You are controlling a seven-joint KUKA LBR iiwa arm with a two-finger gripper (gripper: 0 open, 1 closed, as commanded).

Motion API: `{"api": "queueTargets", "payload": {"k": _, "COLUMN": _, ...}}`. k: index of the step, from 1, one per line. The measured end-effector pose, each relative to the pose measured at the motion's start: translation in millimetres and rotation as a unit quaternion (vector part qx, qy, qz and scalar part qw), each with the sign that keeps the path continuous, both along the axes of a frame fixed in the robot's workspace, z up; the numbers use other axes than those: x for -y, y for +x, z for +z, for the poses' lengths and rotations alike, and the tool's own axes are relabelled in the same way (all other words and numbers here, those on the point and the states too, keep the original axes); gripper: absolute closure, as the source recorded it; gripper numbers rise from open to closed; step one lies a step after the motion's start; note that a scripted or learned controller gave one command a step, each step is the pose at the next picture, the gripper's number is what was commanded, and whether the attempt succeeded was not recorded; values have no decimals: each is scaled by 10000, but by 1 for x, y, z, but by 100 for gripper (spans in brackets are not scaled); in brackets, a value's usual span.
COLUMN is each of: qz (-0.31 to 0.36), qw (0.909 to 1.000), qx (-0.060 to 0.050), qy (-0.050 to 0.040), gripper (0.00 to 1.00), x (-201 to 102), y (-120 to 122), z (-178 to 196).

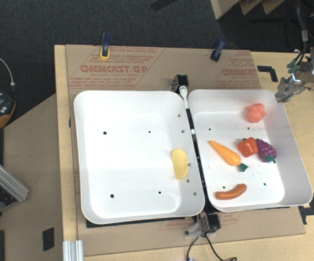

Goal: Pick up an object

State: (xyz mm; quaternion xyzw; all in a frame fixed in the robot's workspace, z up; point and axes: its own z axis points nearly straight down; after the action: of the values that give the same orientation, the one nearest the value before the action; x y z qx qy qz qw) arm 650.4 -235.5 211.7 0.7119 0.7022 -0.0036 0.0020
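"CHEMCAST" print on brown board (113, 68), hand (285, 93) above right bin (298, 162)

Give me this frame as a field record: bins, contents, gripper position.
left bin: yellow toy, likely a lemon, near its right wall
right bin: pink-orange round fruit, carrot, red pepper, purple grapes, sausage
touching: pepper and grapes side by side
gripper: above the right bin's far right corner, holding nothing visible

Carrot (225, 152), sausage (231, 192) and grapes (265, 149) share the right bin (293, 140).
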Motion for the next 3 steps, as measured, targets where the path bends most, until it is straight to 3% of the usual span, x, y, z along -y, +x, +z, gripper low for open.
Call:
{"api": "queueTargets", "payload": {"k": 1, "qz": 90, "qw": 9999, "qx": 42, "qy": 32, "gripper": 100, "x": -49, "y": 18, "z": 38}}
{"api": "queueTargets", "payload": {"k": 2, "qz": 103, "qw": 9999, "qx": 26, "qy": 45, "gripper": 100, "x": -134, "y": 16, "z": 63}}
{"api": "queueTargets", "payload": {"k": 3, "qz": 25, "qw": 10000, "qx": -13, "qy": 27, "gripper": 100, "x": -17, "y": 14, "z": -15}}
